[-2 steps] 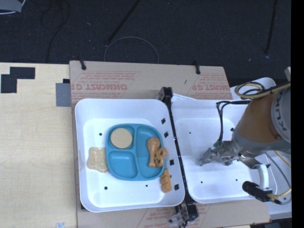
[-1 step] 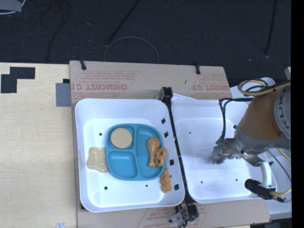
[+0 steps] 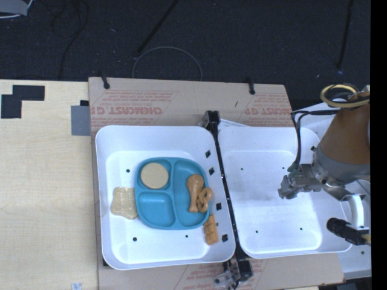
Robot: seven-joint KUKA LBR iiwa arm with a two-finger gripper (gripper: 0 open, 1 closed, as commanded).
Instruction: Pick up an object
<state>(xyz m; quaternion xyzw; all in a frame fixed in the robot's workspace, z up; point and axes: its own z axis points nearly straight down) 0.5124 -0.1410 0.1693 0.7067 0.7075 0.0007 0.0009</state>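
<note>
The left bin (image 3: 115,144) holds a blue sectioned plate (image 3: 158,213). On the plate lie a round tan biscuit (image 3: 153,175) and a brown pretzel-like piece (image 3: 198,193). A pale tan toast-shaped piece (image 3: 124,202) lies against the plate's left edge. A small brown block (image 3: 210,229) rests on the bin floor by the plate's lower right corner. My gripper (image 3: 288,188) hangs over the right side of the right bin (image 3: 266,222), far from all these objects, and I see nothing in it.
A black clamp bar (image 3: 221,180) runs between the two bins. The arm's grey and orange body (image 3: 344,144) covers the right bin's right rim. Cardboard lies under the bins, with a wooden bench to the left.
</note>
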